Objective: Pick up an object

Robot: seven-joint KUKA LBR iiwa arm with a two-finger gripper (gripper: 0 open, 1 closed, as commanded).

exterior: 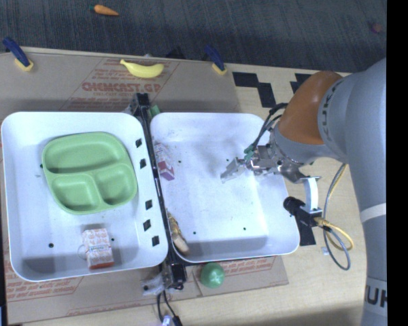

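Steel pincer [232, 170] over the right bin's [211, 246] white floor, fingers parted, nothing between them.

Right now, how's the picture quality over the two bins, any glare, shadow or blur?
Camera view: lighting is even, with no hard glare on the left bin or right bin; soft shadows lie along the bins' near inner walls; the gripper looks slightly soft, and the small packet is too blurred to read.
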